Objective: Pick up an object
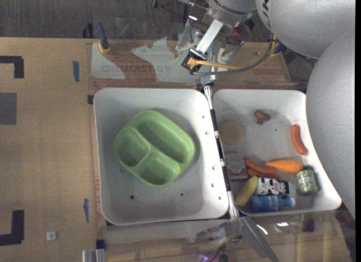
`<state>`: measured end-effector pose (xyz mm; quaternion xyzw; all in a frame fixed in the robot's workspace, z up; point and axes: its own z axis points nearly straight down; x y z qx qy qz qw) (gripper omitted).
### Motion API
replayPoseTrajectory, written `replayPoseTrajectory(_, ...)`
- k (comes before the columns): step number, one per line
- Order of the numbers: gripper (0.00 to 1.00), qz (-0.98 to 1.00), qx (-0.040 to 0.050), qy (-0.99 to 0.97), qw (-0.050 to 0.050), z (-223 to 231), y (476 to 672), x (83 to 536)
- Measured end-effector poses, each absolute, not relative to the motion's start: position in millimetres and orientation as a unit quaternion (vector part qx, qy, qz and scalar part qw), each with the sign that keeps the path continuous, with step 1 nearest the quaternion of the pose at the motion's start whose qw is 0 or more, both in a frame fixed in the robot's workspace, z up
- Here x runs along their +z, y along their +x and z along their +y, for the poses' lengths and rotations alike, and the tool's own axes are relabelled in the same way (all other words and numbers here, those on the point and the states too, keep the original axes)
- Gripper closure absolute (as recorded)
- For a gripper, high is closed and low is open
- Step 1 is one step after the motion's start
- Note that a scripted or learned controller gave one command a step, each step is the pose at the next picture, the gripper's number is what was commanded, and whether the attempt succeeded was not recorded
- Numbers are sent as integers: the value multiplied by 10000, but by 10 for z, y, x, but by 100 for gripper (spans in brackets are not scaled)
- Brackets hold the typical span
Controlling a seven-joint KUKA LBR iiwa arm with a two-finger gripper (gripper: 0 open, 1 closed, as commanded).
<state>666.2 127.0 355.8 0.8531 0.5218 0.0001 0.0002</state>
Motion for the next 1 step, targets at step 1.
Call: replayPoseTrajectory(1,0,4280,-14,9038,-9,1205,6020,1993)
